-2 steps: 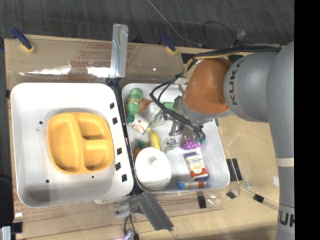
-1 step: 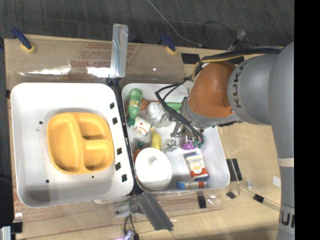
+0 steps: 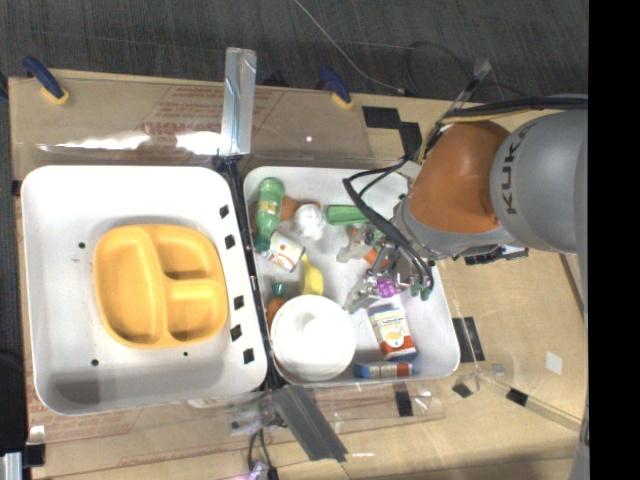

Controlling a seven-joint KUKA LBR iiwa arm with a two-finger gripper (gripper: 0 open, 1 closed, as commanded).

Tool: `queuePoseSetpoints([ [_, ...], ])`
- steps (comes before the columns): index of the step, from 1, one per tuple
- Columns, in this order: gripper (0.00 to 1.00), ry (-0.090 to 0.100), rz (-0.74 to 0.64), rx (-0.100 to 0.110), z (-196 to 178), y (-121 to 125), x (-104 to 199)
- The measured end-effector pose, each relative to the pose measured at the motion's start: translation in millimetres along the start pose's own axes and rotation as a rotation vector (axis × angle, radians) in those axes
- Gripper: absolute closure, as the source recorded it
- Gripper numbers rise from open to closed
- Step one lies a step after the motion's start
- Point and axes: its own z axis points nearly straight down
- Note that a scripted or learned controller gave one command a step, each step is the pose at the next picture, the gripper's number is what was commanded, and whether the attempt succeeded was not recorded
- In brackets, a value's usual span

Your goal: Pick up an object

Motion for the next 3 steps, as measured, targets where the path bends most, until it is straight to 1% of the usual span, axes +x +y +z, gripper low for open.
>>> queuePoseSetpoints([
  [1, 0.0, 0.013, 0.103, -0.004, 28.9, -3.5, -45.4],
  [2, 1.0, 0.009, 0.095, -0.004, 17.6, -1.6, -47.1],
  [3, 1.0, 0.006, 0.208, -0.004, -65.6, 16.4, -91.0],
])
